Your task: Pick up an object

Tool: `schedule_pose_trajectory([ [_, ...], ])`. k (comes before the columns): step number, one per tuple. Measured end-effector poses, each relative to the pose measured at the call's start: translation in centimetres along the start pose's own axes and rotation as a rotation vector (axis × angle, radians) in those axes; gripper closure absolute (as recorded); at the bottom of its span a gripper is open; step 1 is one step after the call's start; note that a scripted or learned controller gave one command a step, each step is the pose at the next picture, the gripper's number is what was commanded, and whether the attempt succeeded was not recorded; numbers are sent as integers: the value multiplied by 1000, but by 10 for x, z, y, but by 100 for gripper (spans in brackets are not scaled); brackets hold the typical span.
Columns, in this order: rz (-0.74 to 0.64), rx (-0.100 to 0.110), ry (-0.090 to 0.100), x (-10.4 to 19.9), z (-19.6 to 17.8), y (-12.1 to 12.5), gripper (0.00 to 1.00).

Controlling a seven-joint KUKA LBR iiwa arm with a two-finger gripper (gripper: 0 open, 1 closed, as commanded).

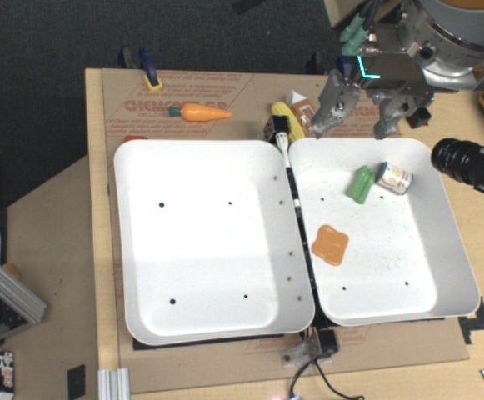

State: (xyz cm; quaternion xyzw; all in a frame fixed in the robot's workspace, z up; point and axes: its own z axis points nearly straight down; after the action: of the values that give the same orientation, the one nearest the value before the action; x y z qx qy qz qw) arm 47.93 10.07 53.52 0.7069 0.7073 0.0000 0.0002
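Our tool (360, 113) hangs released above the right bin (441, 248); descending, we risk nudging the green block (360, 184) against the small can (395, 178).

You could see red print on the cardboard sheet (225, 86) left of the hand (360, 117), too faint to read.
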Motion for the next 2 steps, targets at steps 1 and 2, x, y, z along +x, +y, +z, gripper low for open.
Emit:
schedule_pose_trajectory([
  [1, -1, -4, 1, 0, -11, 1, 100],
  [2, 0, -3, 0, 0, -10, 1, 0],
])
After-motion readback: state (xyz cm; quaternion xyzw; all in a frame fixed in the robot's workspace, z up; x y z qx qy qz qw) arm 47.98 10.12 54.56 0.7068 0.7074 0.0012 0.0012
